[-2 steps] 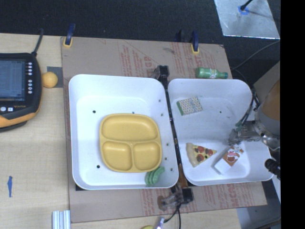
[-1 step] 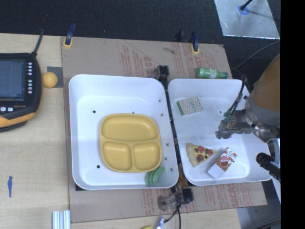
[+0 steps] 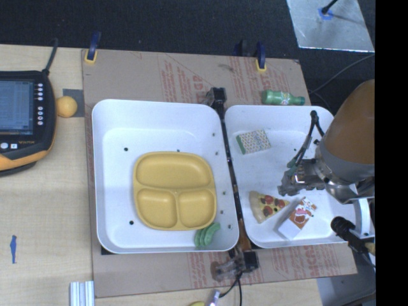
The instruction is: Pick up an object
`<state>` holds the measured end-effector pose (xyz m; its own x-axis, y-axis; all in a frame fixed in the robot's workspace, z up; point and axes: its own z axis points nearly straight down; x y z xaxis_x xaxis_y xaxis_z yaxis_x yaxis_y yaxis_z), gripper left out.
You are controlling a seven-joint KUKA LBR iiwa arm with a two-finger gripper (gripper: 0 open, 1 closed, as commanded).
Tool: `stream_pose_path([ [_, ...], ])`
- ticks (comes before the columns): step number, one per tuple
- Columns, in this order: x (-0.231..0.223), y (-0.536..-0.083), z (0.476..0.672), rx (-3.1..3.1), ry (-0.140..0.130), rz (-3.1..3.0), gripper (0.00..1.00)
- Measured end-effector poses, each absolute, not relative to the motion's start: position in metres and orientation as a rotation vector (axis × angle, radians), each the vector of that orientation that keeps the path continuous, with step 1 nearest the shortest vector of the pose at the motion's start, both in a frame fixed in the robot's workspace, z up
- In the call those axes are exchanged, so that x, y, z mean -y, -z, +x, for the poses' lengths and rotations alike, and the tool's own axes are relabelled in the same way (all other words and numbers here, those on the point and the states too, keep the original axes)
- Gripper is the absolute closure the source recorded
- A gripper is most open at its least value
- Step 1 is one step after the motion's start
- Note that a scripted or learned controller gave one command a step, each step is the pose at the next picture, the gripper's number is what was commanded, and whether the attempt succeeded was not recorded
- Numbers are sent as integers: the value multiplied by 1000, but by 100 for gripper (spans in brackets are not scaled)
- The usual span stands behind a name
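Grey two-finger gripper (image 3: pixel 288 185) low in right white bin (image 3: pixel 280 116), just above triangular pizza-slice toy (image 3: pixel 268 205), near small red-and-white carton (image 3: pixel 297 218), grip state unclear.

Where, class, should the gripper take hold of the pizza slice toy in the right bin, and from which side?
Probably across the two straight edges of the pizza slice toy, near its wide crust end, coming straight down. It lies flat on the right bin, so only its edges offer grip; the small carton close beside its right leaves little finger room there.

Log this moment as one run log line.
gripper: low in right bin | near: pizza slice, small carton | grasp: none seen
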<state>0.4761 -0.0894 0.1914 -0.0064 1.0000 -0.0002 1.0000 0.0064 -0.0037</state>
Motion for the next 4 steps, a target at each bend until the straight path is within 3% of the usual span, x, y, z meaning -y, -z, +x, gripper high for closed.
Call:
stream_pose_path([
  [3, 100, -179, 476, 2226, -5, -2212, 100],
  [4, 97, -184, 486, 2226, -2, -2215, 100],
])
